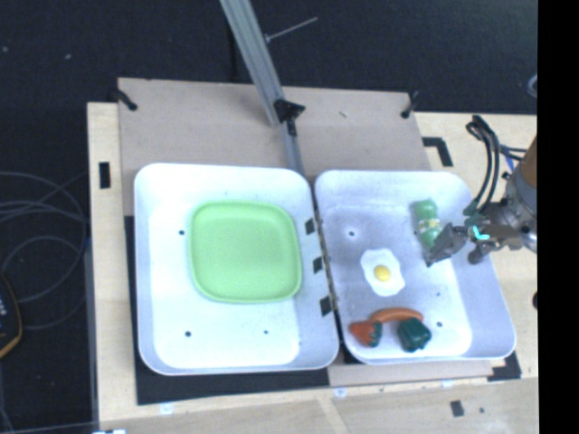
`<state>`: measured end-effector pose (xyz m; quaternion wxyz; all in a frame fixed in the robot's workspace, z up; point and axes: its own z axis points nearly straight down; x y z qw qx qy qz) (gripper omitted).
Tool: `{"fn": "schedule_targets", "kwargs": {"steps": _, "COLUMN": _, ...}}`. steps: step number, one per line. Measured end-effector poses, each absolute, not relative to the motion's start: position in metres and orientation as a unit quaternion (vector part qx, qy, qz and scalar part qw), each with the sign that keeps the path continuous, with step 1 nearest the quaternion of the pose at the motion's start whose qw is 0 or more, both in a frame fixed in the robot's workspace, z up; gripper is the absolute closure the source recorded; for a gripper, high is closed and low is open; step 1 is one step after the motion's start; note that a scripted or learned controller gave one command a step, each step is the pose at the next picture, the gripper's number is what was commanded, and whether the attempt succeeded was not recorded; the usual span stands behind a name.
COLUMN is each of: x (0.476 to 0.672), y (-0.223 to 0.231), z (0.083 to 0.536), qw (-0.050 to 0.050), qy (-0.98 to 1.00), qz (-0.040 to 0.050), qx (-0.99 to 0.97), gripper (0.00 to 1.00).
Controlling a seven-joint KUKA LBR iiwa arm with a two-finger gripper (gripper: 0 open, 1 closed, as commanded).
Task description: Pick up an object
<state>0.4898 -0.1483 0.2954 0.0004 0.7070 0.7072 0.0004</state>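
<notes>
We look down on 2 shallow white bins set side by side on the bench. The left bin (163, 242) holds a light green square plate (245, 250), lying flat near its middle. The right bin (362, 197) holds the smaller items. A fried egg toy (383, 273), white with a yellow yolk, lies near the bin's centre. Toward the near edge we see an orange sausage-shaped piece (396, 316), with a red-brown piece (365, 333) just beside its left end and a dark green piece (414, 334) just below its right end; the 3 sit close together, and we cannot tell whether they touch. A green and white object (425, 217) lies in the upper right part of the bin, well apart from the egg.

The arm comes in from the right, and the gripper (460, 243) hangs over the right side of the right bin. Its 2 fingers are spread, with nothing between them. The left finger (441, 244) sits just below the green and white object, very near it or perhaps touching its lower edge; we cannot tell which. Dark cables (488, 156) loop above the wrist. A grey metal pole (253, 48) slants in from the top toward the gap between the bins.
</notes>
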Motion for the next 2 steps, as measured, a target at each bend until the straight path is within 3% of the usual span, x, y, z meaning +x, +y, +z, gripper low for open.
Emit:
{"fn": "schedule_targets", "kwargs": {"steps": 1, "x": 0.49, "y": -0.148, "z": 0.295, "qw": 0.0, "qy": 0.707, "qz": 0.0004, "qx": 0.707, "gripper": 0.0}}
{"fn": "schedule_targets", "kwargs": {"steps": 2, "x": 0.499, "y": -0.147, "z": 0.239, "qw": -0.002, "qy": 0.707, "qz": -0.0013, "qx": 0.707, "gripper": 0.0}}
